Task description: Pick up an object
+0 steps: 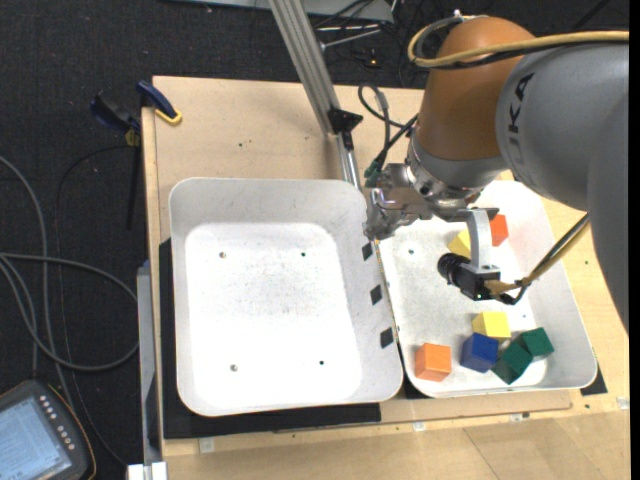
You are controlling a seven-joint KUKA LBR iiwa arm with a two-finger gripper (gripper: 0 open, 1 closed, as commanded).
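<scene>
Cube of blue (479, 351) sits well apart from the claw (379, 220).

The KUKA arm (575, 98) wore a thick, smooth grey casing with dark lettering on its side, capped by a rounded, glossy orange band (470, 78). A thin yellow cable (520, 40) ran across the band. Beneath sat a silver-grey metal gripper (383, 213) trailing dark wires (378, 108).

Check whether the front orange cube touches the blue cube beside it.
Apart: the camera view shows a strip of white bin floor between orange cube and blue cube.
</scene>
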